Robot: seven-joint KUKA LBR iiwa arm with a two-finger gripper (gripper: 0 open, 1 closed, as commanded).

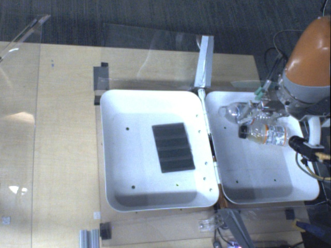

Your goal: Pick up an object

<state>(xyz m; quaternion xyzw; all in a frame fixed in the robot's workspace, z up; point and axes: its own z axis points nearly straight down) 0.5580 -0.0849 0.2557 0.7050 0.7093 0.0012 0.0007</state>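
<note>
Arm [310, 56] reaches in from the right and hangs over the right bin [269, 182]. Gripper [264, 110] sits low at the bin's back half, right above a clear plastic bottle [261, 133] lying on its side with its dark cap toward the centre divider. A second clear crinkled piece [235, 111] lies just beside it, toward the back left; I can't tell if it's part of the same bottle or separate wrap.

Tool state: can't tell. Tip is lost in wrist hardware and transparent glare. Nothing visibly clamped, so I wouldn't count this as a hold.

Left bin [155, 99] has a dark ribbed rectangular pad [173, 147], flat, near centre, well apart from the arm.

Risks from here, as I judge them:
- Bottle is round and on its side; an off-centre close likely rolls it out rather than traps it.
- Thin clear plastic may crush or spring, so the hold slips on lift.
- The crinkled piece touches or nearly touches the bottle; it could get pinched in too, or nudge the bottle away.
- Cable loops [310, 156] hang at the bin's right side; could snag on the rim on retract.
- Transparent target means a bad depth read, so descent may stop high and close on air.
</note>
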